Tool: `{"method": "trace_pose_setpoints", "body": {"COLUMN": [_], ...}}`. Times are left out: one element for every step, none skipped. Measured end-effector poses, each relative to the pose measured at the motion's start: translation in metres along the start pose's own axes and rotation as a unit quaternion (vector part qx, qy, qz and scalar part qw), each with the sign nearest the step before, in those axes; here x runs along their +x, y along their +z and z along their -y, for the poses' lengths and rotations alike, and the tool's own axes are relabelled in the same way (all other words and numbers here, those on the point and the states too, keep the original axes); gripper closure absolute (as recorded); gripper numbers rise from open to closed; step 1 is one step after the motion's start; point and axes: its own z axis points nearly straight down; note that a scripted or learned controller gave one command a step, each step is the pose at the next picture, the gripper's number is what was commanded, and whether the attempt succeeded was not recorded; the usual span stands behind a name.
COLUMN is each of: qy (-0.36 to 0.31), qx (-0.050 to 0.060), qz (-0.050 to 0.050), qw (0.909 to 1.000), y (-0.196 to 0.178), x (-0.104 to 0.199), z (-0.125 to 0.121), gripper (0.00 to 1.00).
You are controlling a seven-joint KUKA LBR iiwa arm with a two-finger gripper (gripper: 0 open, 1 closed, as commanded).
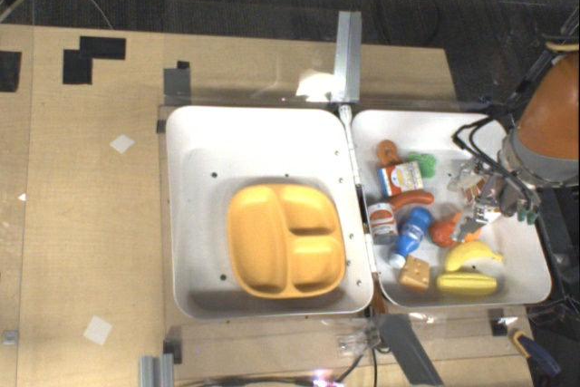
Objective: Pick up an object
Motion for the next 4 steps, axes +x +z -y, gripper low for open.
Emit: {"method": "trace_pose_setpoints", "body": {"qy": [0.081,0.26,0.293,0.402], "qx": [0.0,-0.001,-0.001,-0.001], "qz": [0.005,0.004,0.002,0.002], "qw": [0.9967,0.9655,0.956,0.9155], "y": [0.06,0.061,0.061,0.062], "x": [-0.053,-0.097,-0.065,-0.073], "z": [-0.016,-0.044,-0.058,-0.069], "gripper": [0.0,0.0,0.0,0.0]}}
